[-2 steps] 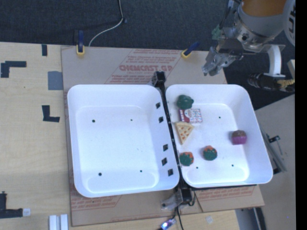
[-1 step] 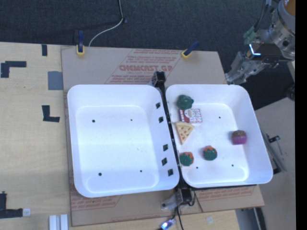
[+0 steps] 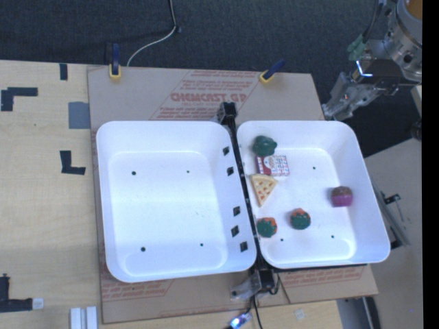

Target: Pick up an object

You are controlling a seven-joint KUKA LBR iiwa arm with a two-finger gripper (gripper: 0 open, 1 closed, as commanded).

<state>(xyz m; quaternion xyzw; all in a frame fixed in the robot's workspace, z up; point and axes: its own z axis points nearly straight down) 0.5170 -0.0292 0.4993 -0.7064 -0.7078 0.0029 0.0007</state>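
Observation:
The right bin (image 3: 357, 149) holds several small objects: a dark green lump (image 3: 264, 144) near its back left, a red and white packet (image 3: 272, 165) just in front of it, a yellow wedge (image 3: 263, 188), two green-and-red pieces (image 3: 267, 227) (image 3: 300, 218) towards the front, and a magenta piece (image 3: 341, 196) on the right side. My gripper (image 3: 341, 101) hangs at the upper right, outside the bin's back right corner and above the bench level, apart from every object. Nothing shows between its fingers.
The left bin (image 3: 110, 149) lies beside the right one, joined by a black clipped divider (image 3: 236, 184). Both rest on a cardboard sheet (image 3: 199, 94) held by clamps. A white cable (image 3: 154, 43) runs at the back. The arm's wrist (image 3: 398, 40) fills the top right corner.

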